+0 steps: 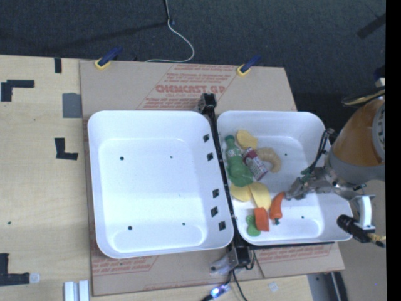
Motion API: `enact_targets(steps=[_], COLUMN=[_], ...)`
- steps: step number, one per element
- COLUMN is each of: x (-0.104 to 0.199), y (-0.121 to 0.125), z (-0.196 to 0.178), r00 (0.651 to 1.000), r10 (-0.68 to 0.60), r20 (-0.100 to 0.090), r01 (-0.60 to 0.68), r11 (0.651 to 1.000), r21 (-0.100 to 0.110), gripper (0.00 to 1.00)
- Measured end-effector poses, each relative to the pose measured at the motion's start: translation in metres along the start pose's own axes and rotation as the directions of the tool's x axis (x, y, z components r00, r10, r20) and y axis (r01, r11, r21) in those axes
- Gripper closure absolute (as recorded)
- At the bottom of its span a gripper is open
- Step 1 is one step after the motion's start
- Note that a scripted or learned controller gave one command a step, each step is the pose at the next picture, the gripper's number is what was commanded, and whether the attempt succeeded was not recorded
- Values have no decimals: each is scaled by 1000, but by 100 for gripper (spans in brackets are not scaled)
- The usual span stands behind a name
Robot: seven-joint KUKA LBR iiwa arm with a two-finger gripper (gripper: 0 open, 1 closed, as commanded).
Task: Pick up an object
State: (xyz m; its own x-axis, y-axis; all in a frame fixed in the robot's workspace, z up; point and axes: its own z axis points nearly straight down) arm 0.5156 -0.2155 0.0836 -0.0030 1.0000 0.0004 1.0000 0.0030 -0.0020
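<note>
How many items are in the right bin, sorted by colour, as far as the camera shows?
Right bin, as far as the pile can be separated:
Yellow: 3, first at
Green: 2, first at
Orange-red: 2, first at
Tan: 1
Red-and-silver: 1
Total: 9, approximate since items overlap.

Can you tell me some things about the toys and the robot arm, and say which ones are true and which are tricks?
1. The toys lie in the right bin. True.
2. The toys are spread evenly over that bin. False: they are bunched along its left side, near the divider.
3. The tool is over the right bin. True.
4. A green toy lies among the pile. True.
5. The orange-red toy sits in the left bin. False: it is in the right bin, close to the tool.
</note>
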Motion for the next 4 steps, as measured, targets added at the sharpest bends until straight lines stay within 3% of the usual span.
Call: enact_targets(steps=[1, 2, 3, 4], x=[97, 98, 131, 216], y=[60, 139, 156, 152], z=[-2, 0, -109, -245], r00=[1000, 1000, 1000, 1000], r10=[-8, -3, -2, -8], r20=[0, 0, 1, -2], r01=[8, 3, 2, 8], r11=[1000, 1000, 1000, 1000], r21=[-6, 11, -12, -18], gripper=[100, 100, 100, 100])
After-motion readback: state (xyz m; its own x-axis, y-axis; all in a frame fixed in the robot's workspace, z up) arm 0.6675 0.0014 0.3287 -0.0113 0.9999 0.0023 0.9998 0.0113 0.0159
